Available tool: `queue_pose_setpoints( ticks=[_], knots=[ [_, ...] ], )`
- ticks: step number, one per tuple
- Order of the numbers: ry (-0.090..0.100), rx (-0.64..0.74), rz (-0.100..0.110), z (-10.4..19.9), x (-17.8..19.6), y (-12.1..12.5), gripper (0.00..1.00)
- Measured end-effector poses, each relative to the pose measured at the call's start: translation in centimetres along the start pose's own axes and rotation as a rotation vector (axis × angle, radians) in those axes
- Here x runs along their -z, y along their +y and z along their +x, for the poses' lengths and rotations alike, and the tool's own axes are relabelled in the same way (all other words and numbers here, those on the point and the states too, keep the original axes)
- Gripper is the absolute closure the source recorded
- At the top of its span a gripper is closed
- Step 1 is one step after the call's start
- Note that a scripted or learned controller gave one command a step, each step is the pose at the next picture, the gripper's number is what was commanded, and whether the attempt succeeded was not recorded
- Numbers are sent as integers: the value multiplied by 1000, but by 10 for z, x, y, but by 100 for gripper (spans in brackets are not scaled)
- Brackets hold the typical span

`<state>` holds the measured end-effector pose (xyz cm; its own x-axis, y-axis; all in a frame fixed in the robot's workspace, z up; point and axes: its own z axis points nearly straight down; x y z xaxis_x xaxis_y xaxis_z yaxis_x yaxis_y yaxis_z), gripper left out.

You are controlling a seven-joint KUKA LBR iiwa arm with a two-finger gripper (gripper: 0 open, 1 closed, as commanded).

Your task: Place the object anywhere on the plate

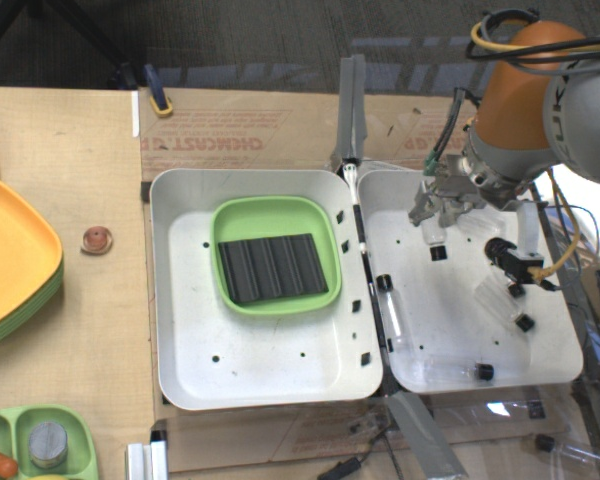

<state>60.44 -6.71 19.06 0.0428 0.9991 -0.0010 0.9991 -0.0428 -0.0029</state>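
The gripper (438, 230) hangs over the upper left part of the right bin (540, 363), and whether it is open or closed on anything I cannot tell. The object, a dark ribbed slab (271, 268), lies flat on the green plate (280, 213) in the left bin (180, 348). The 2 bins touch along the middle.
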Motion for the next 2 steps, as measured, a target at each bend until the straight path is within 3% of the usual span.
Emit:
queue_pose_setpoints(
  ticks=[1, 2],
  knots=[
    [0, 159, 0, 28, 0, -60, 100],
    [0, 216, -1, 64, 4, -42, 100]
  ],
)
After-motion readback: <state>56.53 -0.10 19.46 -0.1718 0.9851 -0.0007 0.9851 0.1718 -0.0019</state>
